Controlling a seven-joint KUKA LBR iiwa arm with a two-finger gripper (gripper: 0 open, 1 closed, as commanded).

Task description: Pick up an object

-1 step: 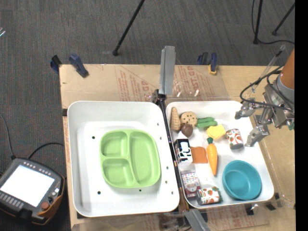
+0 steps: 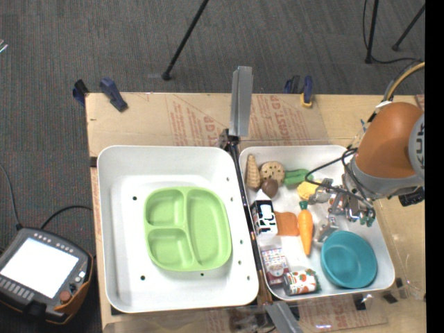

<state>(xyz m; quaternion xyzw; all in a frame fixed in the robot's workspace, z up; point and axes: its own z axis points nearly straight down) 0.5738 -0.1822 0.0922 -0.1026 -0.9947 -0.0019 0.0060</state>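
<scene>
Orange toy carrot [image 2: 306, 232] lying in the right bin [image 2: 326, 150], about in the middle, with the green top pointing to the far side and the thin tip pointing to the near side. Long way of it running almost straight up and down the view.

Just to the right of the carrot, hanging low over the same bin: the claw [image 2: 340, 210], under the grey and orange arm [image 2: 388, 148]. Too mixed up with wires and shiny bits to tell if spread or pressed together. Nothing seen pinched in it.

Probably the closest thing to grab, so only a small slide to the left needed, then down. Best to squeeze across the thin way, not end to end.

Tight spot, though: teal bowl [image 2: 349, 259] close on the right and a soft orange block [image 2: 287, 224] right against the carrot's left side. Easy to bump one and miss. Green divided plate [image 2: 187, 227] well apart, over in the left bin [image 2: 114, 186].
</scene>
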